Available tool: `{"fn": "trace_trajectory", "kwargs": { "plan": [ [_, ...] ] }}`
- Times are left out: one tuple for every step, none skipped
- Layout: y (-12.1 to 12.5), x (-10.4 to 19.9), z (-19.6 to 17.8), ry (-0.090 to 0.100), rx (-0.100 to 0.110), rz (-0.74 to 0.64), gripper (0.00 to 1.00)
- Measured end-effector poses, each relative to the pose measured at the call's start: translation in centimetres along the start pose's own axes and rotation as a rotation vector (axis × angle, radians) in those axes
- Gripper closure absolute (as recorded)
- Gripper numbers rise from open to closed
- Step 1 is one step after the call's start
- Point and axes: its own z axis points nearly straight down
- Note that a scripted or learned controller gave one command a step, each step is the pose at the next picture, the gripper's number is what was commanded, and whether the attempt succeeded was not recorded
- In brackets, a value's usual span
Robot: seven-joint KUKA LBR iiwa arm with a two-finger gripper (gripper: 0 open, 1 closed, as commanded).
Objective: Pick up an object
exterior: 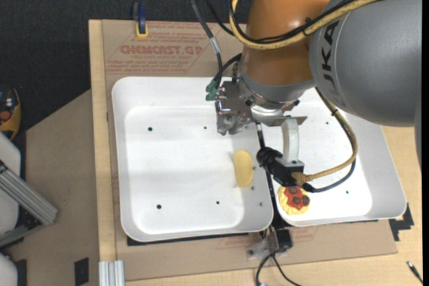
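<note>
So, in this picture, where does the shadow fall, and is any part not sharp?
Camera view: the arm throws a soft grey shadow across the upper part of the left bin, above the yellow piece; the bin's lower part is bright, near washed out. The orange band shows a mild sheen. The pincer looks dark and slightly blurred.

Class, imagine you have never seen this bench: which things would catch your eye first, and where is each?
The big grey arm with its orange band dominates the upper right, reaching down over the two white bins. Its gripper hangs above the left bin, near that bin's right wall. A pale yellow object lies just below it, and a small pizza-like toy sits in the right bin's near-left corner.
</note>
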Motion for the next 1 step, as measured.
{"fn": "trace_trajectory", "kwargs": {
  "plan": [
    [2.24,0.44,-9.47,0.003,-0.023,0.002,1.00]
  ]
}}
